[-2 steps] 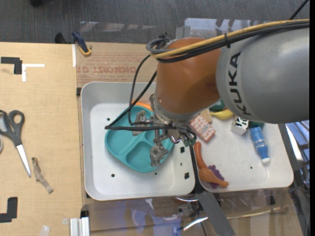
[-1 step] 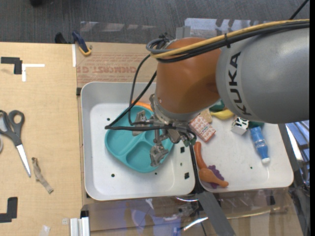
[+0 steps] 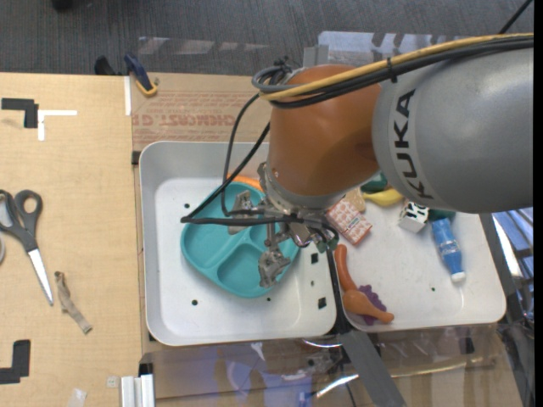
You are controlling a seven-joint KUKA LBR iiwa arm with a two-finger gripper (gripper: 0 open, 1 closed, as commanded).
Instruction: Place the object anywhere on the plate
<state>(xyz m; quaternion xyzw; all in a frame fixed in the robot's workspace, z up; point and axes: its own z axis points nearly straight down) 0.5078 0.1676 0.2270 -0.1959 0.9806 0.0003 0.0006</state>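
The teal plastic plate with divided compartments point(image 3: 222, 257) lies in the left shallow white bin point(image 3: 161, 253), toward that bin's right half, tilted as the camera sees it. Its moulded sections are smooth and glossy, and a sliver of something orange point(image 3: 246, 181) shows at its upper edge, partly hidden by the arm. The metal two-finger gripper point(image 3: 272, 265) hangs over the plate's right part, its tip just above or touching the teal surface; whether anything sits between its prongs cannot be told, nor how they stand. Thin black cables run from the wrist leftward across the plate.

The right shallow white bin point(image 3: 475, 308) holds a blue and white bottle-like tube point(image 3: 447, 244), a white die with black dots point(image 3: 413, 216), a yellow banana-shaped toy point(image 3: 383, 197), a pink patterned packet point(image 3: 349, 220), and an orange carrot-shaped toy point(image 3: 349, 282) beside a purple lump point(image 3: 366, 296) near the divider.

On the bench at left lie grey-handled scissors point(image 3: 25, 231).
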